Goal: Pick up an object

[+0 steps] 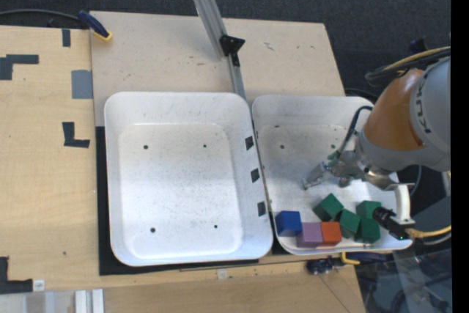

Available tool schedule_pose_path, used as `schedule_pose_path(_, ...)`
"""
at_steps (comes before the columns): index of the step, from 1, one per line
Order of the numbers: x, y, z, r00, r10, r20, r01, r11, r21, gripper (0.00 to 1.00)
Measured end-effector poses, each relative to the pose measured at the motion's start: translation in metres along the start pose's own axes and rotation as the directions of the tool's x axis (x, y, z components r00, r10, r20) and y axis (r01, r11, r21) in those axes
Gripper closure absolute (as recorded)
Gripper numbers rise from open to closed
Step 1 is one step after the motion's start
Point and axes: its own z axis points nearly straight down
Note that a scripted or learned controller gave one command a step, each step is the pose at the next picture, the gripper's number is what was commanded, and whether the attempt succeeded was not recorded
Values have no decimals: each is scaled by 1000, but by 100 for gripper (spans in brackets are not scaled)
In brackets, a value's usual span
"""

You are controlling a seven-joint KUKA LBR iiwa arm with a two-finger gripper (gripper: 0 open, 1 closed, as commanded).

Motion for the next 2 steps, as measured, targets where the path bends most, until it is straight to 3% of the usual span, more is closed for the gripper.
schedule_pose_path(1,1,0,-11,1000,-1,-2,1,1000,0,100)
schedule_pose_path(2,9,-3,-58,1000,-1,0,1,1000,-5,100)
